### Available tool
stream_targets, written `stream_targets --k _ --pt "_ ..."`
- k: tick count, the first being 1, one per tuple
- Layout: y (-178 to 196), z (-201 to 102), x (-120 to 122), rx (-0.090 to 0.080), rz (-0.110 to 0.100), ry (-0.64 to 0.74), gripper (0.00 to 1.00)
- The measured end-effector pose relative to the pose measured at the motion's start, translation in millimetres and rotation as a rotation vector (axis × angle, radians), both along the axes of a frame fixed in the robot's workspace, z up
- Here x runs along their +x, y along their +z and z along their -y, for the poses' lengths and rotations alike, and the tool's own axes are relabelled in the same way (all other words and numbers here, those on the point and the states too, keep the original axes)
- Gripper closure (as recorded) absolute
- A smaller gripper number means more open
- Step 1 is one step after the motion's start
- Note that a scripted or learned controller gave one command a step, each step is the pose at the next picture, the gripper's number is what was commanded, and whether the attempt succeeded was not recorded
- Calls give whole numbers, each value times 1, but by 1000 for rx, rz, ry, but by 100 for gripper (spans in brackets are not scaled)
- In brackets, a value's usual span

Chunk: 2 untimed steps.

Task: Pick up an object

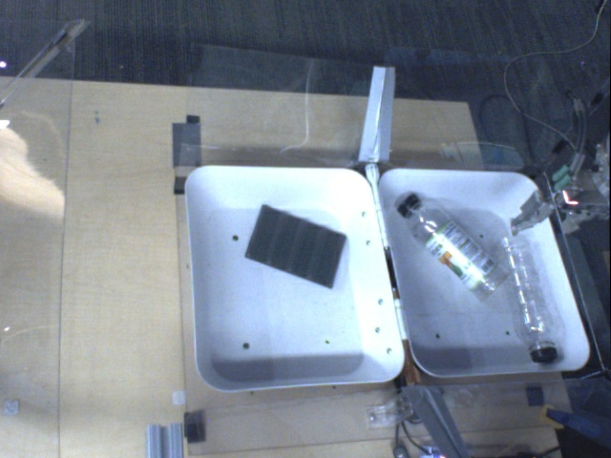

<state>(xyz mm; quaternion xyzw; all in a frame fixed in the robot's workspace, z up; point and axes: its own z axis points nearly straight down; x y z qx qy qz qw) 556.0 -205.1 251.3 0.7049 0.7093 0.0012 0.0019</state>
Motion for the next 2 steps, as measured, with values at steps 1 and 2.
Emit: stream_targets --k 1,2 --pt "45 -1 30 -3 2 181 0" --pt "-143 -1 44 0 0 150 0"
